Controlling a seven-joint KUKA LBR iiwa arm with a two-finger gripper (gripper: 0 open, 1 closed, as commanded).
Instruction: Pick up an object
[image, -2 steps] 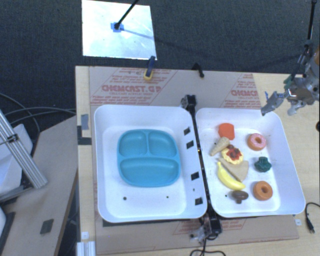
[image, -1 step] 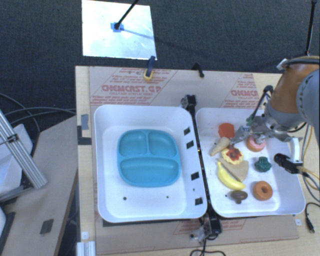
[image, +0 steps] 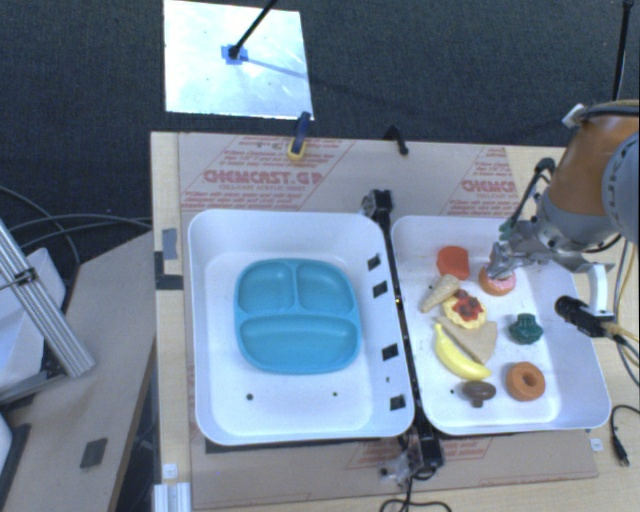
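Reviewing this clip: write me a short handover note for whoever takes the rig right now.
End effector: low in the right bin, over the pink round piece; grip state unclear.
Things: red block, banana, pizza slice, green piece, donut, brown piece, all lying in the right bin. Blue divided plate sits in the left bin.
Done: nothing visibly lifted.
Left: secure one object and raise it.
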